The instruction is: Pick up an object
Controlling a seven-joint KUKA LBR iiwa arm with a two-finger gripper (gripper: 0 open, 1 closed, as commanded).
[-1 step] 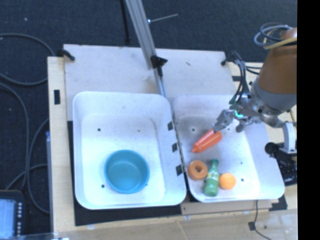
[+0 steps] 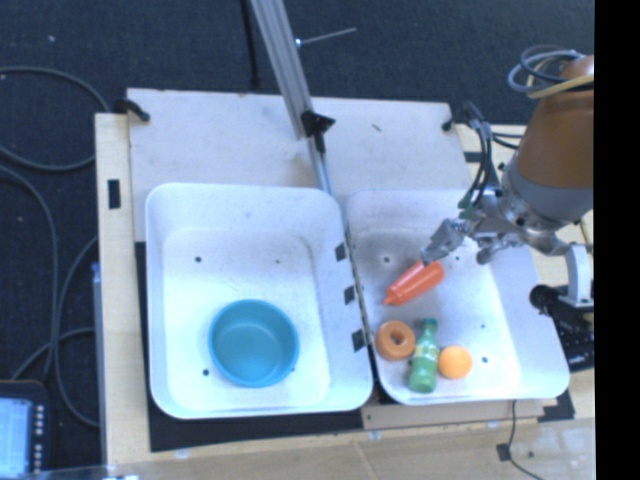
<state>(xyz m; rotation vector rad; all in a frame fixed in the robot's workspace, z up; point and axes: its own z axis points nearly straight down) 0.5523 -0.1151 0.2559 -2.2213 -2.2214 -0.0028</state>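
Observation:
An orange carrot (image 2: 413, 282) lies slantwise in the middle of the right bin (image 2: 520, 368). My gripper (image 2: 463, 246) hovers just above and to the right of the carrot's upper end. Its fingers stand apart, open, with nothing between them; the left fingertip (image 2: 440, 240) is close to the carrot's tip. Near the right bin's front edge sit an orange ring (image 2: 396, 339), a green bottle (image 2: 424, 355) and a small orange ball (image 2: 455, 362), clustered together. A blue bowl (image 2: 254, 342) rests in the left bin (image 2: 180, 218) toward its front.
A slanted metal pole (image 2: 285, 53) comes down to the back wall between the two bins. The arm's orange band (image 2: 560, 138) looms over the right bin's right side. Cables (image 2: 40, 218) run along the floor at left.

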